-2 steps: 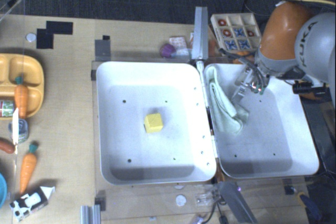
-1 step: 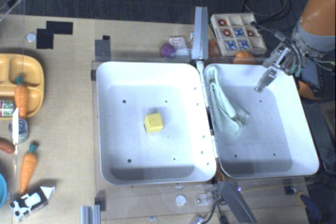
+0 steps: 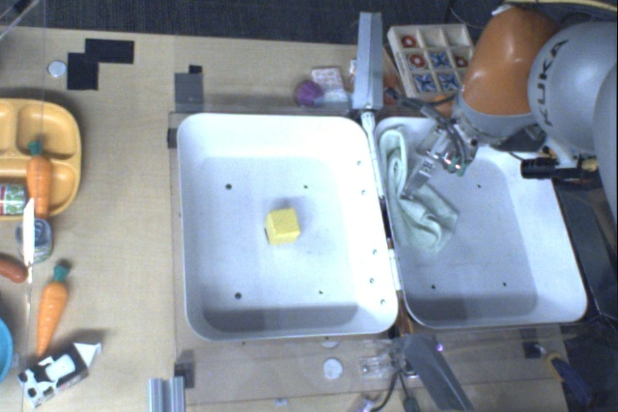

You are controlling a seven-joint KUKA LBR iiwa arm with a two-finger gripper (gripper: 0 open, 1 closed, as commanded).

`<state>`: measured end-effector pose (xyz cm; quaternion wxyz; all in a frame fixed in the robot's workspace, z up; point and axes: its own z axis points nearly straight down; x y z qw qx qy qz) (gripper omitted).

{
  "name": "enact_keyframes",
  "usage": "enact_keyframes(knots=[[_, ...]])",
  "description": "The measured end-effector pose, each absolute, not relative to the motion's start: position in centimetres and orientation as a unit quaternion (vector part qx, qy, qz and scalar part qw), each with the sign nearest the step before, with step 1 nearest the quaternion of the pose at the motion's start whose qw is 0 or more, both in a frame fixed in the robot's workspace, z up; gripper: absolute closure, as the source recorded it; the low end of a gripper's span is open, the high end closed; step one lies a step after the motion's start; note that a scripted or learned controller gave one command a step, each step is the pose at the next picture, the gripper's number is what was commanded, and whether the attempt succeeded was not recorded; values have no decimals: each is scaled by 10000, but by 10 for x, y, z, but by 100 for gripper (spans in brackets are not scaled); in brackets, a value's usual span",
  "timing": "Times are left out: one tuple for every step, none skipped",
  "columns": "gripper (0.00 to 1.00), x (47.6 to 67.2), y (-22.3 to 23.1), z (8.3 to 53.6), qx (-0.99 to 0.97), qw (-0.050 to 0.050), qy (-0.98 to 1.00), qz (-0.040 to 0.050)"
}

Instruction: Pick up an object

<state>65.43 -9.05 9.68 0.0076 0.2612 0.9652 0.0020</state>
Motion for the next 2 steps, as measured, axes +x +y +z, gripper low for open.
enact_keyframes(knots=[[100,657,-89,110,2605,117,9654,39],[100,658,-110,268,3183,97,9479,17]])
